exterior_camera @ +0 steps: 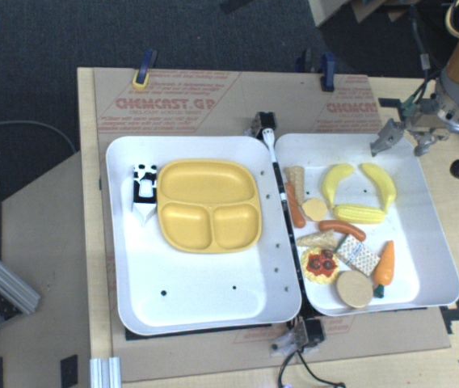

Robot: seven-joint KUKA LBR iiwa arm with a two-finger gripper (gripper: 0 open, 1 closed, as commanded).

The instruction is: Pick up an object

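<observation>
Bins — two shallow white plastic trays side by side on the bench. The left bin [132, 297] carries a yellow three-compartment plastic plate [209, 204] near its far edge, likely set apart as a destination. The right bin [435, 257] gathers the pickable toy food — two yellow bananas [379, 184], an orange carrot [385, 263]. The gripper [407, 138] hovers over that bin's far right corner, fingers spread, grasping nothing.

Toy food [351, 237] in right bin [431, 217]
</observation>
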